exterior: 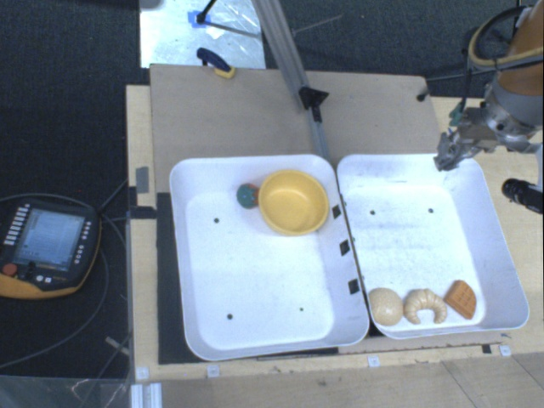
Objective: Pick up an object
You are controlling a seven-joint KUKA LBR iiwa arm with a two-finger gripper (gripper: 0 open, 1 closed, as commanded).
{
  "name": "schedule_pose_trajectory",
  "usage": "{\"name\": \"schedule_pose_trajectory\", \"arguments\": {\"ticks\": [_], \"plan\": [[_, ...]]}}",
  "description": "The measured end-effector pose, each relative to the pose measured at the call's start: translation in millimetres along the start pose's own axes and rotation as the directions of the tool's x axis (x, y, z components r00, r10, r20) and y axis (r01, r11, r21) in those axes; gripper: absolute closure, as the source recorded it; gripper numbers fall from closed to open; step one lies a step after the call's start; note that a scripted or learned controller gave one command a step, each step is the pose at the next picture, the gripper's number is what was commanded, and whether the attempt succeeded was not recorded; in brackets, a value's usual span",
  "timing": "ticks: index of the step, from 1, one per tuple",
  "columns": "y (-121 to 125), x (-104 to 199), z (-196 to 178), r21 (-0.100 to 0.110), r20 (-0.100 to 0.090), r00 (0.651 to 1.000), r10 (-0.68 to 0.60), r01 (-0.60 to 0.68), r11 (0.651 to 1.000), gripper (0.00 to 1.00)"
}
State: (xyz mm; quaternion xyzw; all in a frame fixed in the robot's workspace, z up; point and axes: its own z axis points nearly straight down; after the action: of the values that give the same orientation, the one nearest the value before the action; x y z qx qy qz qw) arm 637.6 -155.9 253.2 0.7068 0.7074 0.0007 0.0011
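Note:
My gripper hangs over the far right rim of the right bin, with nothing seen between its fingers. At the near edge of that bin lie a round bread roll, a croissant and an orange waffle-like piece, side by side. In the left bin a yellow bowl sits at the far right corner, with a small teal ball touching its left side.
A handheld control pendant lies on the floor at the left. A metal tripod leg slants across the bench behind the bins. A blue and yellow clamp sits at the bench's far edge.

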Motion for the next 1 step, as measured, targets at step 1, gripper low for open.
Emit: {"name": "schedule_pose_trajectory", "arguments": {"ticks": [1], "plan": [[-15.5, 47.6, 11.5, 0.003, -0.001, 1.0, -0.003, 0.003, 1.0, 1.0]]}}
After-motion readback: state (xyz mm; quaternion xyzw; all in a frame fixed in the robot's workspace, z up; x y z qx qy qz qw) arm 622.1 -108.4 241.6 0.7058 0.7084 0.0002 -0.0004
